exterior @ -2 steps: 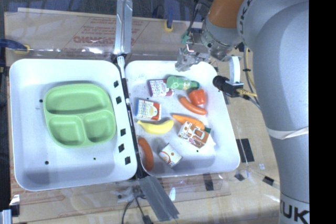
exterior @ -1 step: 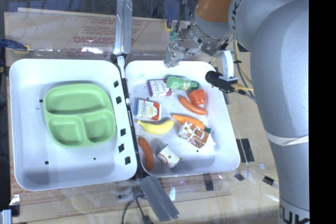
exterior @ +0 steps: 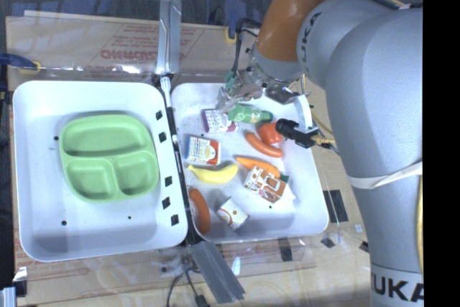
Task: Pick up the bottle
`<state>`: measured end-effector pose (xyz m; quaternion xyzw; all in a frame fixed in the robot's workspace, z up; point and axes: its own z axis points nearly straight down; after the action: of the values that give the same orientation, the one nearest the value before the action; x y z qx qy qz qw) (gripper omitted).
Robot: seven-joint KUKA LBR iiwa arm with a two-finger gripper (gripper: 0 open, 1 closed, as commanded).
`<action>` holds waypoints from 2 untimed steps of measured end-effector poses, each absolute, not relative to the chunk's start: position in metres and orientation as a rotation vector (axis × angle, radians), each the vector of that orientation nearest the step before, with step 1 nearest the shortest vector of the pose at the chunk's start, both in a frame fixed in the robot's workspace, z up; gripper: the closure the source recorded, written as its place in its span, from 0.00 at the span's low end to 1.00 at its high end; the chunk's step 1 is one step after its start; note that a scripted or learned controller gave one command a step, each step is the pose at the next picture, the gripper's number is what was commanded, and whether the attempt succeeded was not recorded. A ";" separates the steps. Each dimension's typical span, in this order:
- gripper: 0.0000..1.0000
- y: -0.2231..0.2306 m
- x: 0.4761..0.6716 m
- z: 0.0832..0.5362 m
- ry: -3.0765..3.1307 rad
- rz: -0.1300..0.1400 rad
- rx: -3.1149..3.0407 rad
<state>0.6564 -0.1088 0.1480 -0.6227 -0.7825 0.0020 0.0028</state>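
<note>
A small green plastic bottle (exterior: pixel 249 113) lies on its side near the back of the right shallow white bin (exterior: pixel 309 176), among glossy toy foods: a curved yellow banana (exterior: pixel 213 172), an orange carrot (exterior: pixel 255 162). The metal hand (exterior: pixel 237 91) sits just above the bottle's left end; its opening cannot be told.

Green bottle (exterior: pixel 249 113), small, translucent-looking plastic, lying on its side, long axis approx left-right w/ slight tilt, upper-centre of frame, near top edge of the right bin (exterior: pixel 305 223), partly overlapped at its left end, cap not discernible
</note>
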 end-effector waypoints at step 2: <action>1.00 -0.100 0.625 0.153 -2.559 0.006 -1.813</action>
<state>0.6249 -0.0998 0.1534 -0.5780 -0.8160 0.0019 0.0029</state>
